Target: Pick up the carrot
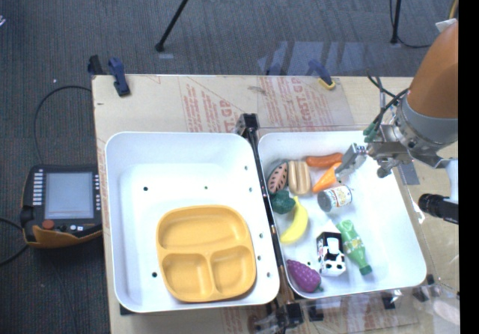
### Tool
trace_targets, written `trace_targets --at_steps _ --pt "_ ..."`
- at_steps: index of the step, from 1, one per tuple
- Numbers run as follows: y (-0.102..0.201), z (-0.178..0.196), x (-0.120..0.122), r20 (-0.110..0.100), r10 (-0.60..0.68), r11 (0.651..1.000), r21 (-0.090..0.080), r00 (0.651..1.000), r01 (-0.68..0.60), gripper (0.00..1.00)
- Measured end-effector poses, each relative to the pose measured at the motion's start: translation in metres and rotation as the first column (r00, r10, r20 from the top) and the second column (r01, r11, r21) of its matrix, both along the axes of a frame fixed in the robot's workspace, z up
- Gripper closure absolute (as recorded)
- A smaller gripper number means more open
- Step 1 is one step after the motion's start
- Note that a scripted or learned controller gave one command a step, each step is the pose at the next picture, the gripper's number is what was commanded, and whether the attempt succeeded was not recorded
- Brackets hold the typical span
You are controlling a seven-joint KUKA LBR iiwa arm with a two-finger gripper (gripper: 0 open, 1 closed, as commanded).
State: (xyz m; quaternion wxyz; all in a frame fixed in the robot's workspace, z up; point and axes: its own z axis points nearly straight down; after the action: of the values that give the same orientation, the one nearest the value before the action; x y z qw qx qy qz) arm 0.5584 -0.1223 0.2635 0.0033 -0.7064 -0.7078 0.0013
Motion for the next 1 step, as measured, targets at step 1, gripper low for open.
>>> trace_targets --at_steps 1 --pt "-0.0327 -0.1301 0.0386 -0.013 -0.048 0.999 0.002 0.999 0.048 0.00"
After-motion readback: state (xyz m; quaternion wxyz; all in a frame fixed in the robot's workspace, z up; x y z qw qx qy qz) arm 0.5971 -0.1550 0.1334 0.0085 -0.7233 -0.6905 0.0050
